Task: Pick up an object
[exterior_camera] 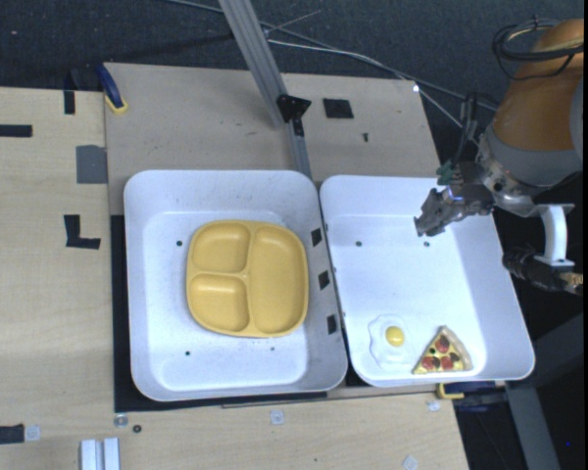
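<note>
Fingers [432, 220] look pressed together into one dark tip with nothing between them, though that spot is small and dark, so this is a best read. Gripper [428, 225] hangs over the far part of the right bin [412, 282], near its back wall, arm [534, 116] coming in from the right.

Candidates to pick: egg [387, 338] and pizza slice [442, 352], both at the near end of the right bin, side by side, just beside each other, well apart from the gripper. Plate [247, 277], yellow with three compartments, lies flat in the middle of the left bin [157, 262]. Tabletop [39, 262] around the bins carries tape marks.

Handling, judged: egg and slice are probably light toy food, flat and low, likely smooth, so little height to pinch. Best hold on the egg is across the raised yolk or the rim; on the slice, across the narrow width near the point. Plate is stiff and wide; only its rim or a divider ridge offers a hold. Flat pieces may slide on the bin floor.
</note>
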Robot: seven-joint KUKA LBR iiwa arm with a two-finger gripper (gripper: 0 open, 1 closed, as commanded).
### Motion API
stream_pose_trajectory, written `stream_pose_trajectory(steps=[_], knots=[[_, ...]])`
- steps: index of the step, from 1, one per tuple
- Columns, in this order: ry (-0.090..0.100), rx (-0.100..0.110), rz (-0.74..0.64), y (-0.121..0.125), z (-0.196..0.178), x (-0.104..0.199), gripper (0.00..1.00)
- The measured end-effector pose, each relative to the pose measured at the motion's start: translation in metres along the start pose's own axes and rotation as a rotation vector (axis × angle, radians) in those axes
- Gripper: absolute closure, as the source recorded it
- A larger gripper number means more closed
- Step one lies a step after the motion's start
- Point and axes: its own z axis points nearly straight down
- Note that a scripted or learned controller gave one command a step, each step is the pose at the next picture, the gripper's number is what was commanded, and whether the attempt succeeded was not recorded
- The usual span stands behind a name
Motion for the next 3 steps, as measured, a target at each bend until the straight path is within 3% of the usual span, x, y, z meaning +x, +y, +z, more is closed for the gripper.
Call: stream_pose_trajectory(steps=[2, 3], knots=[[0.000, 0.001, -0.001, 0.006, 0.022, 0.116, 1.00], [-0.001, 0.002, 0.001, -0.007, 0.039, 0.167, 1.00]])
